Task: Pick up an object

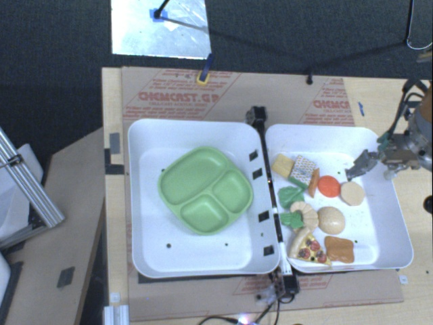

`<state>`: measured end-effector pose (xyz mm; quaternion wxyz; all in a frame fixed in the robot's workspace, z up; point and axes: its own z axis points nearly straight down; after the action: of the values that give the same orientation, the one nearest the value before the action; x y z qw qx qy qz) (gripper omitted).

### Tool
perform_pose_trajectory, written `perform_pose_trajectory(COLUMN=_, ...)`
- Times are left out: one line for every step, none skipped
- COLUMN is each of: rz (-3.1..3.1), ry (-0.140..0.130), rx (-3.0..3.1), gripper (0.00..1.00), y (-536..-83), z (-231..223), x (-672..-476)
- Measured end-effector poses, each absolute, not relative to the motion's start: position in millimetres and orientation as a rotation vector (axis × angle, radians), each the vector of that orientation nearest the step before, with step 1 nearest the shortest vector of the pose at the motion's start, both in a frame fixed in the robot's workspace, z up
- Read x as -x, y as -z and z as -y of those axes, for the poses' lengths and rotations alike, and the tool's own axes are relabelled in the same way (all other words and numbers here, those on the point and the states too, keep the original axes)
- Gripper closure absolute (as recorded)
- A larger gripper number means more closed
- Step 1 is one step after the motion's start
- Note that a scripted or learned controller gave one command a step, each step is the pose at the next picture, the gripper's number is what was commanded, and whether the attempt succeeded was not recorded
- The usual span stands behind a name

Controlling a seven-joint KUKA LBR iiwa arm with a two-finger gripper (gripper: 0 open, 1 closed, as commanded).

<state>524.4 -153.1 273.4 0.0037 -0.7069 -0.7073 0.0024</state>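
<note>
Nothing picked yet, operator: your gripper point(356, 168) hovers at three o'clock in the right bin point(389, 212), finger state indiscernible, near the tomato point(329, 186); the whole grasp remains.

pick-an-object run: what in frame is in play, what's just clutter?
In play:
- gripper above the right white bin
- toy foods there: round orange-red piece, cream disc, tan bun, pizza slice, yellow cheese wedge

Lying about:
- green three-compartment plate in the left white bin
- shiny foil sheet behind the bench
</note>
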Motion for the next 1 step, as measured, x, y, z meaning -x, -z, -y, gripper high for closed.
perform_pose_trajectory(rz=2.226, ry=0.002, rx=2.219, gripper=0.00, y=-278.8, z=152.8, x=-526.3)
